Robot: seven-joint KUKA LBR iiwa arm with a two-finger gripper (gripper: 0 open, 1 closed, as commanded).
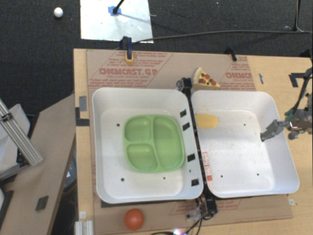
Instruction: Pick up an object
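Hovering at the right bin's [281,177] right rim: gripper [270,131], grip state indiscernible. Yellow piece [207,121] against its left wall, reachable. Green divided plate [154,143] centres the left bin [107,180].

Two white bins: the left bin [105,131] carries a light green divided plate [154,143]; the right bin [254,170] carries a pale yellow piece [207,121] near its upper left corner. On the tan bench [83,180], a pizza-slice toy [206,79], yellow with red spots, lies beyond the bins; an orange-red ball [134,219] sits at the near edge. Red lettering marks the brown sheet [146,70].
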